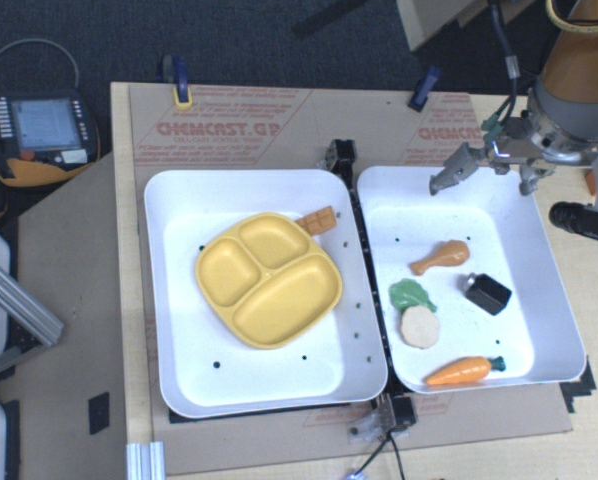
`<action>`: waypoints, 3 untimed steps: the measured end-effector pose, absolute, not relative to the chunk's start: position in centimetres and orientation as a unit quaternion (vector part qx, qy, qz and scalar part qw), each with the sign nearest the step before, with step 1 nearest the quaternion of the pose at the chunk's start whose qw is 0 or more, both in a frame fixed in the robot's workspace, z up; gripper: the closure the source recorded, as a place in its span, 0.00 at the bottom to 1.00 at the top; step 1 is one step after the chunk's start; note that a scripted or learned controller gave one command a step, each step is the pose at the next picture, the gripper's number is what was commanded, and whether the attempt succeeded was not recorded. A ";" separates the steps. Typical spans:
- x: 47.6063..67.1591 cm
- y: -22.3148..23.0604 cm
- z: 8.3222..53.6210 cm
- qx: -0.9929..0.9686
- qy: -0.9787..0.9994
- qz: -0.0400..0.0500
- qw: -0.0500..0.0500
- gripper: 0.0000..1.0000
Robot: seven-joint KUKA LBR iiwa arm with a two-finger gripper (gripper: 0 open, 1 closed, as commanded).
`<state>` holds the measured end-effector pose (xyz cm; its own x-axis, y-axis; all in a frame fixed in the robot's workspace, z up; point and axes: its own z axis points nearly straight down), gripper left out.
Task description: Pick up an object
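In the right bin (551,268) lie a toy chicken drumstick (441,257), a black block (488,293), a green leafy piece (409,294) touching a cream round piece (419,328), and an orange carrot (462,370) near the front edge. My gripper (487,179) hovers over the far edge of this bin, above and behind the drumstick. It is open, its fingers spread wide with nothing between them.
The left bin (169,308) holds a yellow divided plate (269,278) with a small brown waffle piece (317,220) at its far corner. A black clamp (341,154) sits between the bins at the back. A handheld controller (41,133) rests off the bench at far left.
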<state>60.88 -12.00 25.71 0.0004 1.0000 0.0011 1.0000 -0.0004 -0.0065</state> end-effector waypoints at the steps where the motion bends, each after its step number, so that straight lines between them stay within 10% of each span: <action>1: 61.0 -12.0 26.0 -0.707 -0.707 0.000 0.001 0.00; 3: 60.6 -11.5 15.8 -0.707 -0.707 0.001 0.002 0.00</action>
